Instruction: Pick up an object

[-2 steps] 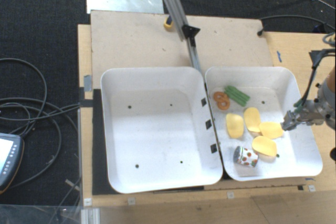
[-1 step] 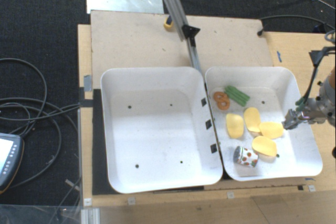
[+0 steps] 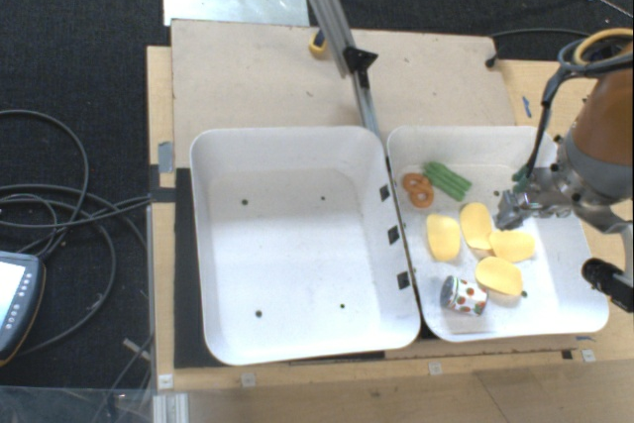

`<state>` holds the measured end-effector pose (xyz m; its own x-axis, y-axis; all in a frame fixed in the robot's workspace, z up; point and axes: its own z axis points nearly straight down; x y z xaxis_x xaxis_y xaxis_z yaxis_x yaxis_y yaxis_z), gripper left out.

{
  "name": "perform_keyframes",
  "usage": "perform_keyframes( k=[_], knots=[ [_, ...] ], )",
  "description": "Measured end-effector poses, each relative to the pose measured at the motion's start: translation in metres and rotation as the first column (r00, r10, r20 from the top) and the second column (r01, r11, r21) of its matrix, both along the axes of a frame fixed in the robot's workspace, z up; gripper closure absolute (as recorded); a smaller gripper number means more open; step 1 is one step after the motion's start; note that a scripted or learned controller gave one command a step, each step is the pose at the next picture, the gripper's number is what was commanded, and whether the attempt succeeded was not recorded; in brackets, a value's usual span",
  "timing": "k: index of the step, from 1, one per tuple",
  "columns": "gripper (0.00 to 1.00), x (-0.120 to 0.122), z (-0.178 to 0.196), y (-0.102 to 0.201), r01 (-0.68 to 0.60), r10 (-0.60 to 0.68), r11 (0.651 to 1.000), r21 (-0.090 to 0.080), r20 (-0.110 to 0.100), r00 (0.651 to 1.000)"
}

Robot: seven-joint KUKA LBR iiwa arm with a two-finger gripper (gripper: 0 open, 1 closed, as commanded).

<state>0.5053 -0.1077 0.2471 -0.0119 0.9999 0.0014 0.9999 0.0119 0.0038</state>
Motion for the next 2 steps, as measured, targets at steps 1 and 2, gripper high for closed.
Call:
perform_keyframes(
  k=[1,2],
  knots=[
    [1.00,0.028,0.004,0.045,0.002,-0.002,1.000,-0.002,0.001,1.000],
    [1.00,0.056,-0.001,0.097,0.001,-0.001,1.000,0.000,-0.001,1.000]
  ],
)
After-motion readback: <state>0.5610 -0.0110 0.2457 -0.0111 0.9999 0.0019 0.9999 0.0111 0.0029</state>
